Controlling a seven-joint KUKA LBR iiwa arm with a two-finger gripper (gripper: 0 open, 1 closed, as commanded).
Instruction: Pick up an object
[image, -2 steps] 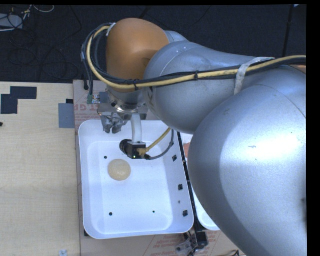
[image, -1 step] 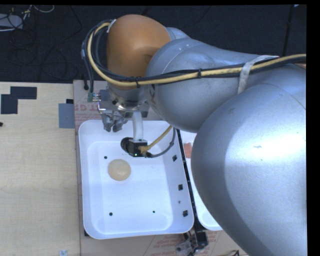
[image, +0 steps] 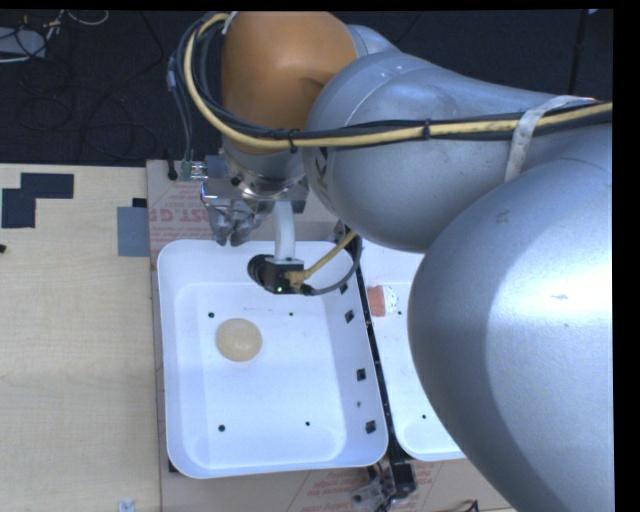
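1. The hand (image: 233, 228) hangs over the far rim of the left bin (image: 180, 440); whether its fingers are apart or together, I cannot tell.
2. The round tan object (image: 239, 340) lies flat on the bin floor, apart from the hand, likely awaiting a grasp.
3. Bare floor surrounds it, well clear of the walls; the right bin (image: 425, 445) sits beneath the arm (image: 480, 200).

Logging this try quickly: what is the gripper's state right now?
Gripper: cannot be told; it hangs over the left bin's far rim.
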